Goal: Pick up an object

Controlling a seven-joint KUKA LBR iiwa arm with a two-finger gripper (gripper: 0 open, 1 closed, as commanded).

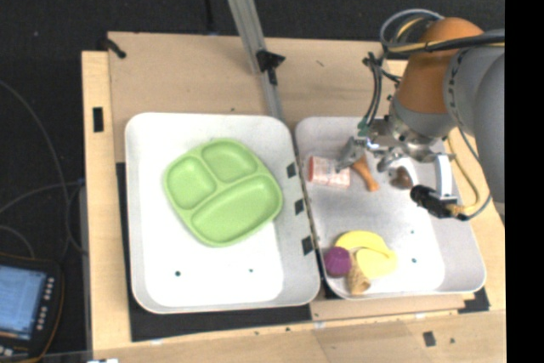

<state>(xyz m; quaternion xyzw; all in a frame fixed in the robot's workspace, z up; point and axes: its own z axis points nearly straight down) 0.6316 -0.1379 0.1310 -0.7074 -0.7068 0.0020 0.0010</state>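
My gripper (371,155) hangs over the back part of the right bin (459,268), below the orange-banded wrist. An orange carrot-like piece (366,175) lies slantwise right under it. Just to the left rests a pink and white packet (328,172). A small brown object (402,177) sits on the gripper's right side. At the bin's front lie a yellow piece (371,252), a purple ball (337,261) and a tan cone-shaped piece (358,280), all close together.
The left bin (153,268) holds a green divided plate (223,191). A grey metal pole (245,13) slants up from the bench behind the bins. Black clips (297,204) mark the rim between the two bins.
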